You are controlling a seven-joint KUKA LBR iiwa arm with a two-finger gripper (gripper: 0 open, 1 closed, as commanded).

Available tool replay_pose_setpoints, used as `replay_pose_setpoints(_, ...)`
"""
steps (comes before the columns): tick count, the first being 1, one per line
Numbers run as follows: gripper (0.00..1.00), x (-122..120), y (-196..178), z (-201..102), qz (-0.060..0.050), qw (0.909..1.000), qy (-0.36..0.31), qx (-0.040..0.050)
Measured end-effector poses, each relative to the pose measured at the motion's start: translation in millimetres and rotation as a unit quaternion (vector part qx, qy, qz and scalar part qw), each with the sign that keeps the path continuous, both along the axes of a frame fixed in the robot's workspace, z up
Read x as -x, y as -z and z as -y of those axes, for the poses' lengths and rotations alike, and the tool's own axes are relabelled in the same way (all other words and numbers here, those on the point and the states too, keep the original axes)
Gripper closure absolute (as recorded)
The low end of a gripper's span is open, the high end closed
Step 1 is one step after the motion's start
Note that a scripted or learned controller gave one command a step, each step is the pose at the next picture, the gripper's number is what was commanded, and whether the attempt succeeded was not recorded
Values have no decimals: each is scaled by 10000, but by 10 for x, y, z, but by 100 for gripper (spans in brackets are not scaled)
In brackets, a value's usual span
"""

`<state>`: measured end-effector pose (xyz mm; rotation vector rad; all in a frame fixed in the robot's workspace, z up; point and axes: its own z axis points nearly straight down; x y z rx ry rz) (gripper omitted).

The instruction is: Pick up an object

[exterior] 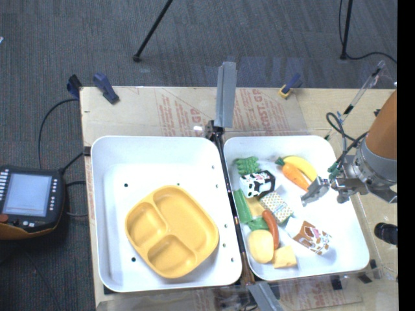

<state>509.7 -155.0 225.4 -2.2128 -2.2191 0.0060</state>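
Note:
My gripper [329,193] hangs over the right side of the right bin [347,238], open, with nothing between its fingers. Just to its upper left lie a yellow banana [301,166] and an orange carrot [294,177]. Below it a brown and white carton [313,237] lies on the bin floor. Further left are a black and white cow toy [257,184], a checkered block [277,207], a green leafy toy [246,166], a red chili [271,228], a pale potato [261,245] and a cheese wedge [285,258].
The left bin [110,173] holds a yellow divided plate [172,230]. A grey post [226,99] stands behind the wall between the bins. A handheld control pad [29,198] rests off the bench at the far left. Cables hang near the arm at the right.

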Motion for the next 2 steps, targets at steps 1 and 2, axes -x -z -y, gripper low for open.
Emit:
replay_pose_setpoints(1,0,336,163,-145,-7,9998,-182,-3)
replay_pose_setpoints(2,0,-63,421,-508,2,9958,-920,-2)
